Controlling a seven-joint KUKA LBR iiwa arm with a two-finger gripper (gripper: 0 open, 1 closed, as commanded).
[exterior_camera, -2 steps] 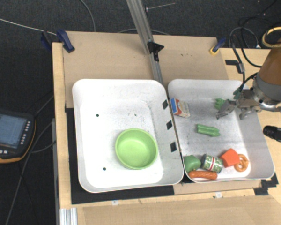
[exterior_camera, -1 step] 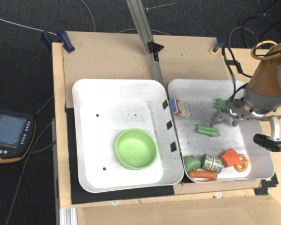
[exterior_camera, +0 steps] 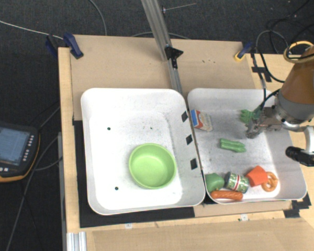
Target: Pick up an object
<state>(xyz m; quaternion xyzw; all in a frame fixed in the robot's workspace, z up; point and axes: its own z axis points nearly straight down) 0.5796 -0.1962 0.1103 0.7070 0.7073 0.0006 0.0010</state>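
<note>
No lettering legible — the small carton's (exterior_camera: 201, 120) print is too blurred.

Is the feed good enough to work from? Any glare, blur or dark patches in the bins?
Camera view: even, soft light; the left bin and right bin read bright white without hard glare. The green bowl is sharp, with a faint shadow. The gripper is small and slightly soft. The toys along the right bin's near edge are crowded and hard to separate.

Single fixed camera above bench (exterior_camera: 146, 61), looking down at slant (both bins (exterior_camera: 94, 140) framed), moderate distance.
</note>
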